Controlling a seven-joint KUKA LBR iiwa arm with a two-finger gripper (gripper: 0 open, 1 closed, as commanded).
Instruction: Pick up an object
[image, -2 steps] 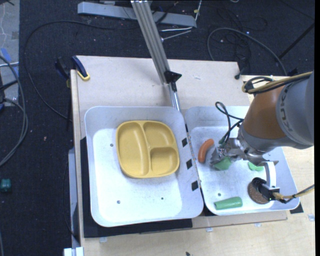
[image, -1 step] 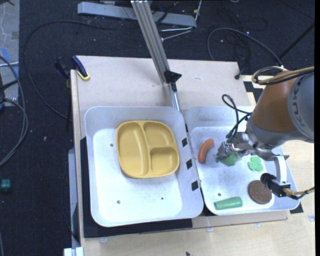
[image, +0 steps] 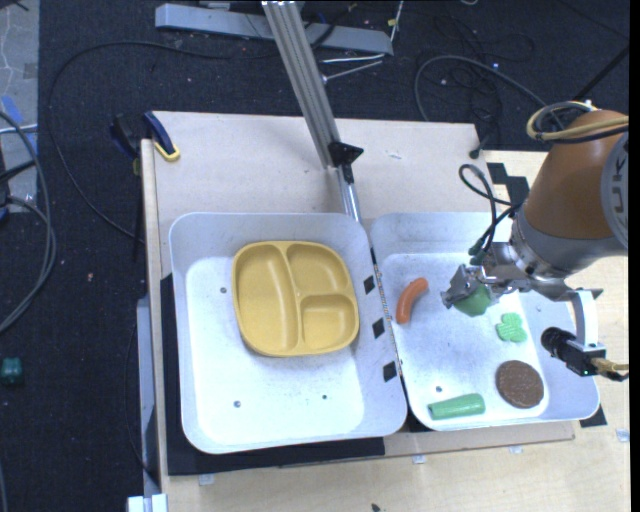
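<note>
Wooden bench (image: 250, 165), two white bins (image: 200, 400) (image: 560, 405) side by side

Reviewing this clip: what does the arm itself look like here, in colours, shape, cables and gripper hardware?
The arm comes in from the right as a rounded, bulky body, orange on its upper section with grey below toward the wrist. Thin black and yellowish cables loop over its top, and another black cable curves down its left side. The gripper is a small grey metal assembly. A black fitting on a white bracket juts beneath the wrist.
</note>
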